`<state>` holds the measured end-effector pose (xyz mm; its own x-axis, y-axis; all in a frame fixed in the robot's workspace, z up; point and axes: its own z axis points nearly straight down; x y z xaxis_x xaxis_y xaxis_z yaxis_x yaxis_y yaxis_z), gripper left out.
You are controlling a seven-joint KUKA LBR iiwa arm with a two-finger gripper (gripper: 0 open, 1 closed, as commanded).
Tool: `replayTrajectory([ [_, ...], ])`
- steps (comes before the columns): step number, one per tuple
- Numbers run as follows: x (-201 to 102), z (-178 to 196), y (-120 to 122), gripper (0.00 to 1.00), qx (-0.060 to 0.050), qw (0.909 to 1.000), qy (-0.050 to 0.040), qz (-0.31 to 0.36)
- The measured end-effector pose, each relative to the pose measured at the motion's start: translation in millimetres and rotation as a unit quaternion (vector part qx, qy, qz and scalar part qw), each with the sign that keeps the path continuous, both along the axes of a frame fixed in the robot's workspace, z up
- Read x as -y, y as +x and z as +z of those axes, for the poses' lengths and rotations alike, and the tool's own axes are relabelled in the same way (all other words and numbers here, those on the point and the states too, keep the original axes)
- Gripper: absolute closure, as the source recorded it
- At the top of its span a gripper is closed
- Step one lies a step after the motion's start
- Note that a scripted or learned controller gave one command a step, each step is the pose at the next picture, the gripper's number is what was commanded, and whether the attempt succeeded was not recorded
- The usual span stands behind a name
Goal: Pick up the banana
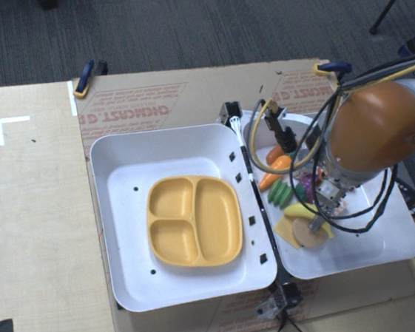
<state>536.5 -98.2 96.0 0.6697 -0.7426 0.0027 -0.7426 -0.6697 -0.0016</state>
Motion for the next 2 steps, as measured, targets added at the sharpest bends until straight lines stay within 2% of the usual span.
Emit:
replayTrajectory([
  [1,-0.6,-0.2,0.3,0.00,0.001,1.0000,0.0008,0.001],
  [2,11.1,-1.8,37.1,0.00,0.000,0.9856,0.0012,0.169],
])
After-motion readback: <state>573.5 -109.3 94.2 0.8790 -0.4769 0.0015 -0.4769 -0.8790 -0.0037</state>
